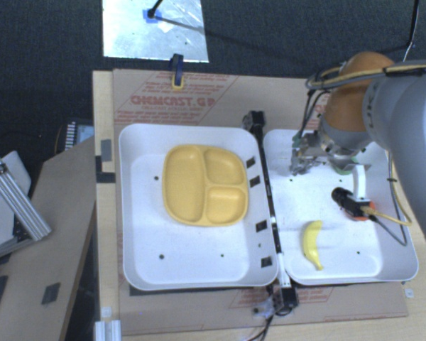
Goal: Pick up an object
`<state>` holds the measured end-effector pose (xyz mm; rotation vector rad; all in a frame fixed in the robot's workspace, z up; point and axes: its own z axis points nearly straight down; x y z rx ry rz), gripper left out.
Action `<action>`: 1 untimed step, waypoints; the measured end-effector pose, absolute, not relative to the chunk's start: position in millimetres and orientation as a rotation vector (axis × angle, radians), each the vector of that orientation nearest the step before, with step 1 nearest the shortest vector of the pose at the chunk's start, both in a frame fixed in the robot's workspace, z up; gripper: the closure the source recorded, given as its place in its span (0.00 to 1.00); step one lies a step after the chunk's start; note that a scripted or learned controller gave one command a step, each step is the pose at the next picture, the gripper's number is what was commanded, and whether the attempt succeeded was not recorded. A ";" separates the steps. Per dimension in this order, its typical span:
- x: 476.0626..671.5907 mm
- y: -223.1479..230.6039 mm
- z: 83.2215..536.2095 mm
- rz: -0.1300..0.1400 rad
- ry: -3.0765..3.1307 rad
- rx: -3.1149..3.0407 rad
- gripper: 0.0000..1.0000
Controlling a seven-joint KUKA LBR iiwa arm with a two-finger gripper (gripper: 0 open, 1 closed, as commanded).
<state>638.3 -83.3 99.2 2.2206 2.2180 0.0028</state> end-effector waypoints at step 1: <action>647.6 -88.5 148.2 0.006 2.219 2.217 1.00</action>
